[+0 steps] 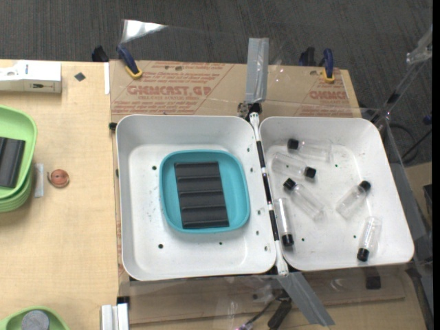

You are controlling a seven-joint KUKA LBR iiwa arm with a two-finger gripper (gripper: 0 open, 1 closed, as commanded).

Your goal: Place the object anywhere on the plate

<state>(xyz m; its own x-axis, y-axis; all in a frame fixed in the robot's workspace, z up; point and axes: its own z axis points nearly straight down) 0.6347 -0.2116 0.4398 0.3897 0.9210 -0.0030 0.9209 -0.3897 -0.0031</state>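
Front corner: a round green container with a grey lid (27,320) sits at the near left edge of the pale wooden tabletop (69,253).
Left bin: a shallow white plastic bin (125,205) holds a teal rounded-square plate (168,184) near its middle.
Task's thing: a black ribbed rectangular block (201,194) lies flat on the plate, inside its rim and set square with it.
Right bin: a second shallow white bin (385,157) touches the first along their shared edge and holds scattered clear plastic vials with black caps (354,198), all lying on their sides. One lies along the bin's left wall, another near the front right corner, and the others are spread across the middle.
Jaws: released or clenched, I cannot tell.
Behind the bins: a brown printed cardboard sheet (227,88) lies under their far edges, and a blue-and-yellow clamp (128,60) grips its left corner.
Far left: a light green tray (20,133) carries a dark flat item, with a small copper-coloured disc (58,178) just beside it. A white box (27,78) lies farther back.
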